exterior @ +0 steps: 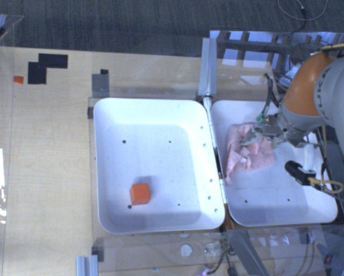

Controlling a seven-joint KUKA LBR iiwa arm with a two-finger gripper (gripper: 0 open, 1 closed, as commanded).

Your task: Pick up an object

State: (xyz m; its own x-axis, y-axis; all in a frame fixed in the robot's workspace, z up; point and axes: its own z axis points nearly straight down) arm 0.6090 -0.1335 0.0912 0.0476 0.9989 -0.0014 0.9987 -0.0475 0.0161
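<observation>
A crumpled pink cloth lies in the right bin, against its left wall. My gripper hangs over the cloth's upper right part, low and close to it. An orange cube sits in the left bin, near its front left corner. The grey arm with its orange band comes in from the right, above the right bin.
The metal divider runs between the two bins. Black blocks and a small orange mark lie on the wooden bench at the far left. A metal frame stands behind the right bin.
</observation>
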